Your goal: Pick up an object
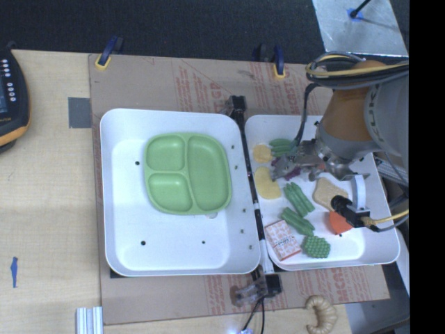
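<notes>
Bench (49, 207) is pale wood, w/ a big brown cardboard sheet (174, 82) laid over its middle, held at the far edge by a yellow clamp (106, 53) and a blue clamp (278, 61). Beyond the bench the floor is dark carpet (174, 12), w/ a pale grey sheet (348, 12) at top right. A black and orange handset (10, 99) sits at the bench's left edge; a grey tape patch (79, 112) is near it.

Left bin (125, 242), white & shallow, holds a green divided plate (188, 172) w/ three sections, lying flat toward the far side. Right bin (368, 252) touches it along the centre seam and is crowded w/ play food.

Arm (368, 117), grey w/ orange band, comes in from the right and hangs low over the right bin. End effector (292, 165) is down among the items near the bin's far left; can't tell how its fingers stand, too blurred & dark.

Objects to pick, in the right bin: two yellow rounds (265, 183) by the left wall, green bean pods (299, 200) mid-bin, a toast slice (325, 192), a red-printed packet (281, 241) at the near edge, a broccoli piece (316, 246) just beside it, an orange-red piece (339, 223) to the right

A tan curled thing (321, 313) lies on the cardboard nearer the camera than the bins
</notes>
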{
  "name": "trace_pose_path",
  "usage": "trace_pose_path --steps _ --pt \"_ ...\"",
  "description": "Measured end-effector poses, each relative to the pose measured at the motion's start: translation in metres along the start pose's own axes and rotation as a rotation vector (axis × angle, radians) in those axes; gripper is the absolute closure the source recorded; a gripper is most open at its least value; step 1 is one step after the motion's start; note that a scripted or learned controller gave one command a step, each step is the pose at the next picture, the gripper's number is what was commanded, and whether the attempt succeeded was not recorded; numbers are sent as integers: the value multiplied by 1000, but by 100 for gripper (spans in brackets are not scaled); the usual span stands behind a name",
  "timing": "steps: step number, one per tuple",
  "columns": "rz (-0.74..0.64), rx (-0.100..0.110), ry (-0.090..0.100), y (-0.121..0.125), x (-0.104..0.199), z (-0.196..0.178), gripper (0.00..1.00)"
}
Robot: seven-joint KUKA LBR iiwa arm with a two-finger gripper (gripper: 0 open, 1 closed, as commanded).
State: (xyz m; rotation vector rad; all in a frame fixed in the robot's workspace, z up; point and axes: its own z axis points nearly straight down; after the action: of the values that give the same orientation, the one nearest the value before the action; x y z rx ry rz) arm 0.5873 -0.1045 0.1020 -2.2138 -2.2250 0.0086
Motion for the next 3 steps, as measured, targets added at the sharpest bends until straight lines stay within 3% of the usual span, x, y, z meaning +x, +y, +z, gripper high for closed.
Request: trace_pose_path --steps 1,2,3 --pt "6 6 4 -101 -38 12 0" --pt "-1 -10 1 -19 -44 9 0" --pt "0 -2 2 -23 -45 0 100"
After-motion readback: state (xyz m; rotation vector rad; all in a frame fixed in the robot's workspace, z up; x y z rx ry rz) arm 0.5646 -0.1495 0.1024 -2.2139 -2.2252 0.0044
